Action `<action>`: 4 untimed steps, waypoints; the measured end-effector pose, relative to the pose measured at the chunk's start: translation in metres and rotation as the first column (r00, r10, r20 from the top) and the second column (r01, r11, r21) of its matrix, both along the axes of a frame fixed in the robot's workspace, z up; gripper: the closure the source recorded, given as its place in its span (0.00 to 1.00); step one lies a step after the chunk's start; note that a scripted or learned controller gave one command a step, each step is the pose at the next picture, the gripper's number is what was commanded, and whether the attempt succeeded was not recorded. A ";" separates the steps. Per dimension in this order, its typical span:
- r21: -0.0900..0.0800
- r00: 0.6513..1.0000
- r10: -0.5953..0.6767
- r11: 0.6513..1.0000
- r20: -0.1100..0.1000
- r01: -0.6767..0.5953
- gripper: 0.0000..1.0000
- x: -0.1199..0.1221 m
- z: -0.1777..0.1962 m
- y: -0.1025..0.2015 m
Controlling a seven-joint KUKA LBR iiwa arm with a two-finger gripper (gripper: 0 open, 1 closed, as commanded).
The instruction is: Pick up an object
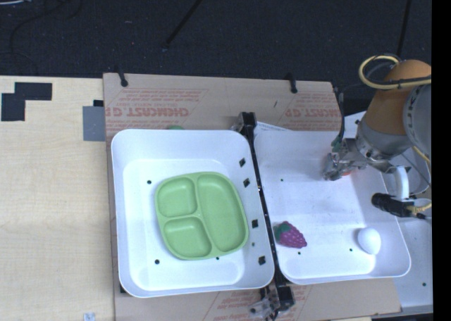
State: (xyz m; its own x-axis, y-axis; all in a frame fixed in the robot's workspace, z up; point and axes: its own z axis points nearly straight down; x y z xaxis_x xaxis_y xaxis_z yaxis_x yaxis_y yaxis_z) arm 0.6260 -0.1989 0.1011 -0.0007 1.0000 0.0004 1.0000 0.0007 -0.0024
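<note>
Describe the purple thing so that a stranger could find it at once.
Look in the right bin, at its near left corner beside the divider. There lies a small bunch of toy grapes, purple with a green stem; its only neighbour, a ball, is plain white.

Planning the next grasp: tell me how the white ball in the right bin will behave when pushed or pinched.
The white ball looks round and smooth, so it will probably roll at a nudge. It lies near the right bin's front corner, so the walls may stop it. Its glossy curve could slip from a pinch.

Grey arm (423,126) with orange band (391,105), looped yellow cable (373,66), small metal hand (338,166)
</note>
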 end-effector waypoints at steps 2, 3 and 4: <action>-0.002 1.000 0.001 1.000 0.006 -0.001 1.00 0.003 0.107 -0.002; -0.001 1.000 0.002 1.000 0.005 -0.002 1.00 0.003 0.148 -0.003; 0.002 1.000 0.003 1.000 -0.002 -0.003 1.00 -0.013 0.134 0.048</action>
